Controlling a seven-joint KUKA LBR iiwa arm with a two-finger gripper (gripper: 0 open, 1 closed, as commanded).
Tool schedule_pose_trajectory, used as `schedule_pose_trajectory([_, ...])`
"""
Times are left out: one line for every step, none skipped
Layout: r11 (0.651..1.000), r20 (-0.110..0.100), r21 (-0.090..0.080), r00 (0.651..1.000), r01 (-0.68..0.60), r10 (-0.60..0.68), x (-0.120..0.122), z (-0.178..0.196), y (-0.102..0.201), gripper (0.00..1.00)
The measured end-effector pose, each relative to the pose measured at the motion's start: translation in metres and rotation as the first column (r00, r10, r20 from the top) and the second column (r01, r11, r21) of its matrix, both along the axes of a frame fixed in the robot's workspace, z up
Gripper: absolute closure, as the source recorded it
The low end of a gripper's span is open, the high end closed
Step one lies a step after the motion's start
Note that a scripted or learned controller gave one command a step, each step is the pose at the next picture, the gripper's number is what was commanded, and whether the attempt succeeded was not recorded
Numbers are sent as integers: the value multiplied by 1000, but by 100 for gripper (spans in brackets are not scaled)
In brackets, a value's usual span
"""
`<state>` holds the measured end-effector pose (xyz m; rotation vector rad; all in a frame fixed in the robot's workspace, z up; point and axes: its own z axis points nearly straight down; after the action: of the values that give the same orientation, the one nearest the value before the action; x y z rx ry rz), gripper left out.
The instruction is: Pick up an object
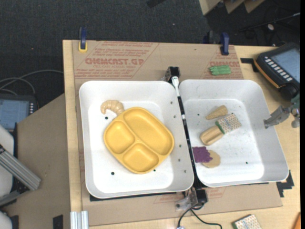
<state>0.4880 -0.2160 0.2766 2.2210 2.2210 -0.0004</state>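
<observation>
Left bin (90, 128): we see a yellow divided plate (138, 140) lying flat, a pale croissant-shaped toy (111, 107) touching its upper-left edge.
Right bin (267, 142): four small pieces near the left wall: a tan wedge (217, 112), a tan roll with a green-and-checked end (220, 129), a purple piece (200, 153) lying against a tan disc (212, 159).
Handling: we judge these toys light and stiff; the roll looks easiest, pinched across its narrow middle. The plate seems too broad and slick, save at its rim.
Gripper (279, 117): a grey part at the right bin's right rim, well apart from the pieces, holding nothing; whether spread or pressed together, we cannot tell.
</observation>
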Motion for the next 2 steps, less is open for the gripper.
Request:
schedule_pose_trajectory([1000,-16,8,1000,1,-1,-13,-174,-6,0])
schedule_pose_trajectory([1000,5,2,1000,-9,9,70,-193,53,0])
